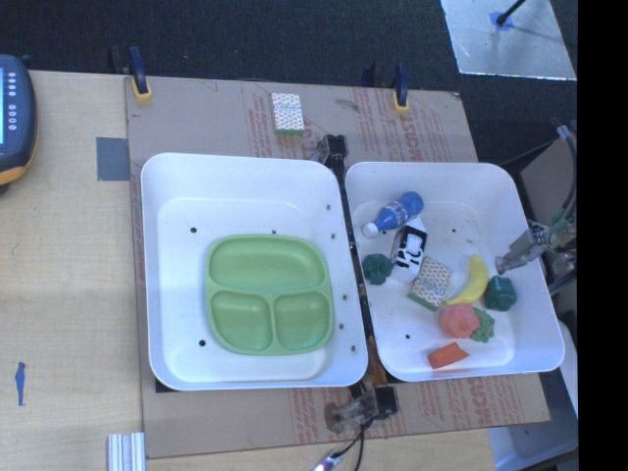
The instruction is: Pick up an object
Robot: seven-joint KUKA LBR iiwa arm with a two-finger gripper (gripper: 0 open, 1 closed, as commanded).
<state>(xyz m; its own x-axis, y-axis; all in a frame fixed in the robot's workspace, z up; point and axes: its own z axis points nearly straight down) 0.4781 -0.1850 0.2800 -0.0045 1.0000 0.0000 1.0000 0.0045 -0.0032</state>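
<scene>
The right bin (388, 180) holds several small objects. A blue bottle (395, 212) lies near its back left, beside a black-and-white card (410, 248) and a dark green lump (377, 268). A patterned sponge (430, 283), a yellow banana (473, 281), a teal lump (499, 293), a red round fruit (457, 319), a green broccoli piece (484, 328) and an orange-red block (448, 355) lie toward the front right. My gripper (535, 246) sits at the bin's right rim, just right of the banana and above the teal lump, partly cut off by the view's edge.
The left bin (167, 184) holds a green divided plate (267, 292). A patterned block (287, 112) lies on the cardboard behind the bins. Clamps (139, 75) hold the board's back edge. A dark device (14, 116) sits at the far left.
</scene>
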